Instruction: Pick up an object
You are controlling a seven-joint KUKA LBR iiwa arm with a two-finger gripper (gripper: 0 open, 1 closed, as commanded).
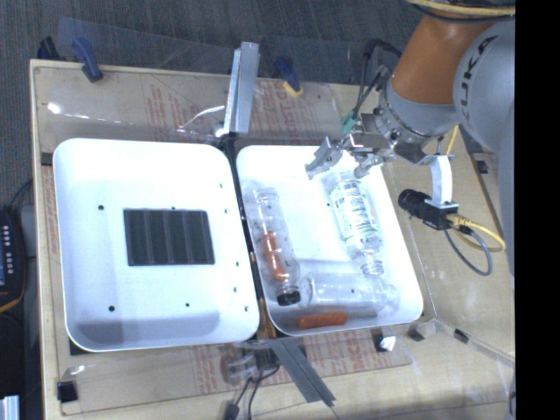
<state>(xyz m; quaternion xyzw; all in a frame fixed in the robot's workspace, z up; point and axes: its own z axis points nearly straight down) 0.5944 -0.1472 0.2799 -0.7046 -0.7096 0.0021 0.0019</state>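
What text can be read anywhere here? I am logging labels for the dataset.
"KUKA": partly visible, on the grey arm at the upper right.
Bottle label: printing is there, too small to read.
Red printing on the bench sheet beyond the bins: blurred, unreadable.
Red printing on the sheet near the front edge: also unreadable.

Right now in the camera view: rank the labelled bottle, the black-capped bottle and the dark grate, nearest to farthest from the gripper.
1. Labelled bottle, right bin, just below the gripper.
2. Black-capped bottle, along the right bin's front.
3. Dark grate, middle of the left bin.
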